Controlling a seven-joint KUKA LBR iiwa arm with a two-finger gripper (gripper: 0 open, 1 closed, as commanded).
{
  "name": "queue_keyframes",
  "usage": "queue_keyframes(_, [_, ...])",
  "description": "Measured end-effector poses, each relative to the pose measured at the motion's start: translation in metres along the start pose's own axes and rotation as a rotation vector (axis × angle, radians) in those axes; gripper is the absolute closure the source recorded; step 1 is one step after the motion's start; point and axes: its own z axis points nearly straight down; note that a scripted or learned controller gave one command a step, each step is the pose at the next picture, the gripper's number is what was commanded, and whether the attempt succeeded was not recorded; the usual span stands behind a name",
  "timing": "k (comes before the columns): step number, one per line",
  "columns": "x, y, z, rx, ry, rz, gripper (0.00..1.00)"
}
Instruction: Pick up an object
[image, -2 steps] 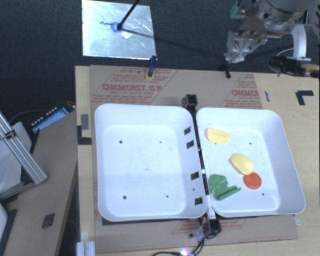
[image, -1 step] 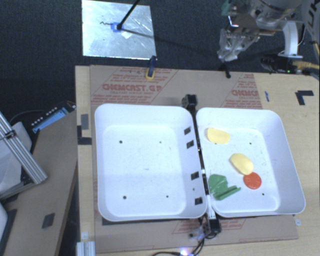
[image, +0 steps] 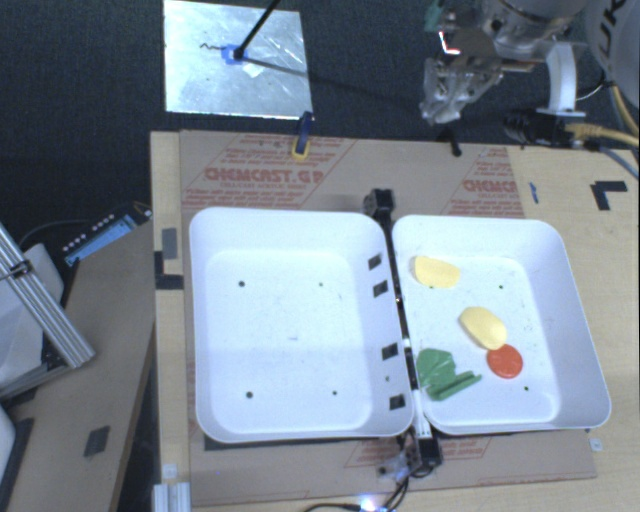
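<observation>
— Tabletop (image: 170, 330) first: what's in the right bin (image: 575, 300)?
— Nearest, a green piece (image: 440, 372); beyond it a red disc (image: 505, 361), then two yellow pieces (image: 482, 326) (image: 436, 271).
— And the tool (image: 445, 95)?
— Far beyond that bin, raised; its spread I cannot tell.

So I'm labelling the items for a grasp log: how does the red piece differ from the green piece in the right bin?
The red piece is a small, compact round disc; the green piece is larger, irregular and leafy, with a stalk-like part pointing right. The red piece touches the yellow item above it; the green piece lies left of both, near the bin's dividing wall. Both lie flat in the right bin, far from the gripper.
</observation>
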Motion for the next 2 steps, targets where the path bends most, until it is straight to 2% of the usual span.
queue_keyframes(2, [0.049,0.000,0.007,0.000,0.001,-0.001,1.00])
